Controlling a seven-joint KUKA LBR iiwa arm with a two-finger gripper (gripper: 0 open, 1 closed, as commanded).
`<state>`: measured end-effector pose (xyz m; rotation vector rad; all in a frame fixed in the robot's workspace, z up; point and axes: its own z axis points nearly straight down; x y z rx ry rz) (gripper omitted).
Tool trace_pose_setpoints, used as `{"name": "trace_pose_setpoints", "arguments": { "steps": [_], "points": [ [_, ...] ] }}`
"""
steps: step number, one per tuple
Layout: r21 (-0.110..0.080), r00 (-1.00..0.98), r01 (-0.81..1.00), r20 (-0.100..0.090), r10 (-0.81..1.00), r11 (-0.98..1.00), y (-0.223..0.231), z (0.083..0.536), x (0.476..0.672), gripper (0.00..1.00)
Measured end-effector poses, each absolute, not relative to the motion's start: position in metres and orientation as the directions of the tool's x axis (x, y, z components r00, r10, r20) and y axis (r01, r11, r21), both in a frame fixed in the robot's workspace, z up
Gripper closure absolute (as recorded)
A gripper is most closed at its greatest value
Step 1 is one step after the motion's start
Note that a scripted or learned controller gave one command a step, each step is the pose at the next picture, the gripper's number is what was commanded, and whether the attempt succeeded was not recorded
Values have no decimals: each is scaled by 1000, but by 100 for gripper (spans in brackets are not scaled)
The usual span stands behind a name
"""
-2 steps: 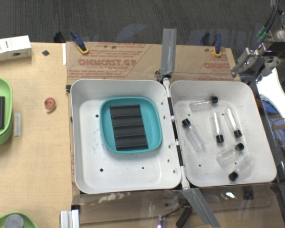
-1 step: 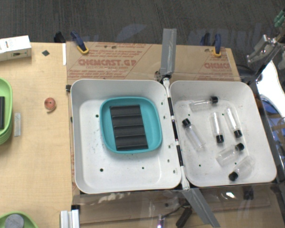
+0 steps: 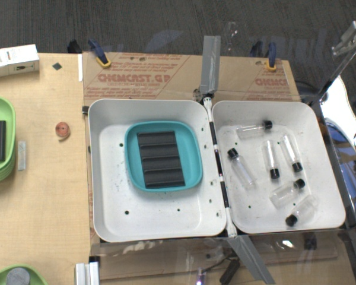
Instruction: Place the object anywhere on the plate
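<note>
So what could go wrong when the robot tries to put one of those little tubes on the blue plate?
The clear vials are see-through and lie close together at odd angles in the right bin, so a grab might miss or catch two. They are round, so one could roll off the black ridged insert on the teal plate.

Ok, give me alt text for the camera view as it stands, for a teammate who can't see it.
Two shallow white bins sit side by side: the left bin holds a teal plate carrying a black ridged block, and the right bin holds six clear vials with black caps, scattered loose. A green tray sits at the bench's left edge.
</note>
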<state>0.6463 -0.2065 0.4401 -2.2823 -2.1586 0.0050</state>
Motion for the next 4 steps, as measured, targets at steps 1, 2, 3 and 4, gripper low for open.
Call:
{"name": "trace_pose_setpoints", "arguments": {
  "steps": [1,2,3,4],
  "points": [
    [-1,185,983,-2,983,-185,-218,440,660,0],
    [-3,264,964,-2,964,-264,-216,440,660,0],
    [-4,323,946,-2,946,-323,-214,439,660,0],
    [-4,397,918,-2,918,-397,-213,439,660,0]
  ]
}}
